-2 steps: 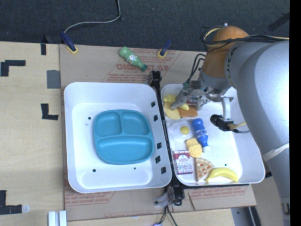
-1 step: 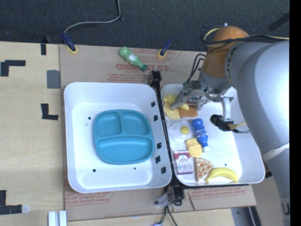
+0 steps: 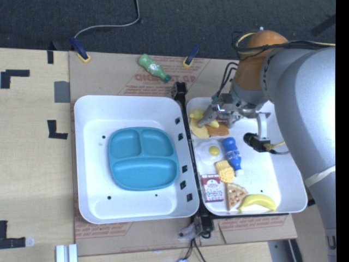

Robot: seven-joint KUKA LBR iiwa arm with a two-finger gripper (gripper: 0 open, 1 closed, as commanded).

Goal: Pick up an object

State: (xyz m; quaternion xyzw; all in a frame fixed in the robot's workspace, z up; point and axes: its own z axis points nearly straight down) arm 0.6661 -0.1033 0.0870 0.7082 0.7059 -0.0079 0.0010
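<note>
Metal fingers of the gripper (image 3: 214, 115) sit low over the yellow toy pieces (image 3: 199, 122) at the right bin's (image 3: 283, 184) far left corner; whether they are parted or closed on anything I cannot tell. Just beside lies an orange-brown piece (image 3: 218, 129), then the blue bottle (image 3: 232, 153). Crowding by the bin wall could make the fingers glance off, or nudge neighbours instead of gripping.

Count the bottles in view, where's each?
2. A green bottle lies on the cardboard behind the bins; a blue bottle lies in the right bin. The arm may hide others.
</note>
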